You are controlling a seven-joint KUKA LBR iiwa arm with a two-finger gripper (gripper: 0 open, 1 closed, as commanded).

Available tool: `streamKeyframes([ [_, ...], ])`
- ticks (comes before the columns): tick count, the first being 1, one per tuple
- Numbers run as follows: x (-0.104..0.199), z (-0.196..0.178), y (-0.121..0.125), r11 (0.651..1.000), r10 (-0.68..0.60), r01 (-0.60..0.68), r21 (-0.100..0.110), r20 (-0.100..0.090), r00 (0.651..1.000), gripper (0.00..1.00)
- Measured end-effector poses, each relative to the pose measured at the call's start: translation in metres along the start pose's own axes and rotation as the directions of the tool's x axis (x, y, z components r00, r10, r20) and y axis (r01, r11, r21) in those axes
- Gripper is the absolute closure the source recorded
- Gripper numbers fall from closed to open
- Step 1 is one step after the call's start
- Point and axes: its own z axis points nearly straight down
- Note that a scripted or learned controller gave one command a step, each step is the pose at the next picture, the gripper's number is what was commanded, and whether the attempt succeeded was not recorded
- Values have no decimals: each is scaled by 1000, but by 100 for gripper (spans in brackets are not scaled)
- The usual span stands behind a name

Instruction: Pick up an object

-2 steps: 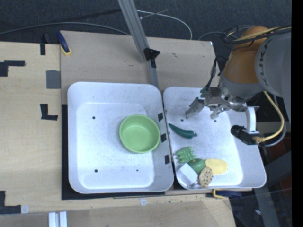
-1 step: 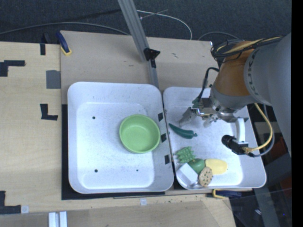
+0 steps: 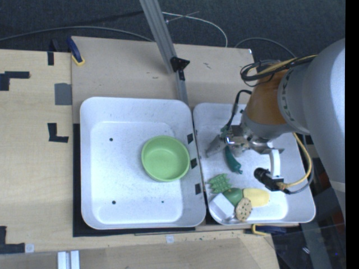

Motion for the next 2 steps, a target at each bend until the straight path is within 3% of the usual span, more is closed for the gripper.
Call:
streamKeyframes([
  [1,1,-11,0,1000,-1,1,1,-2,1000,100],
  [2,4,-55,5,1000,0,0,-3,-2,1000,100],
])
